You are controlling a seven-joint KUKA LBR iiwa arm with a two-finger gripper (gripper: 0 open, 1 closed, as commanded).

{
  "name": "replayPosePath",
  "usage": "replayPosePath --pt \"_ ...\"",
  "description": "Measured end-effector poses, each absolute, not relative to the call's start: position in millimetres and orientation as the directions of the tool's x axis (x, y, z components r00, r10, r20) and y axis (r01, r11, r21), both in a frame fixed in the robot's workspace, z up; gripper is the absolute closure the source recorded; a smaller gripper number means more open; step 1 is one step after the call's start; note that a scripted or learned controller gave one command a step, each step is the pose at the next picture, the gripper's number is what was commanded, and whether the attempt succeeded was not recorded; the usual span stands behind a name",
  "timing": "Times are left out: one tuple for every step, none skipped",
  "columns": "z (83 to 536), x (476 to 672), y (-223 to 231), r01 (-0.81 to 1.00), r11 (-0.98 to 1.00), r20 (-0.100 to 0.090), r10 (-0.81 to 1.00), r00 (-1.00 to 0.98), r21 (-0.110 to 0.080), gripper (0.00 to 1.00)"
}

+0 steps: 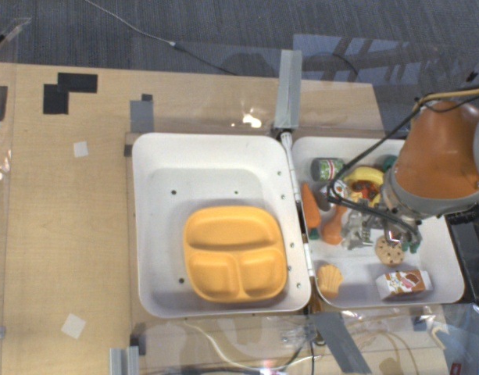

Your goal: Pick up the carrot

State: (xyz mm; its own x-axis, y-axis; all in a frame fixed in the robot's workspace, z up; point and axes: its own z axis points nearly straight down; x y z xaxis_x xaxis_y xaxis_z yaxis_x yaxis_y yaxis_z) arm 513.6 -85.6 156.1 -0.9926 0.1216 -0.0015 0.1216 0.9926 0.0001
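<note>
Left bin (157, 170) carries a yellow divided plate (235, 252). Over in the right bin (450, 283), the carrot (310, 204) lies along the left wall, untouched. Just right of it the pincer (362, 229) hangs low among the toys; its grip, can't tell.
</note>
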Motion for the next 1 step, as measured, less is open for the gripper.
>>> replayPosePath --pt "186.5 504.6 12.5 0.142 0.99 -0.01 0.142 -0.99 0.006 1.0"
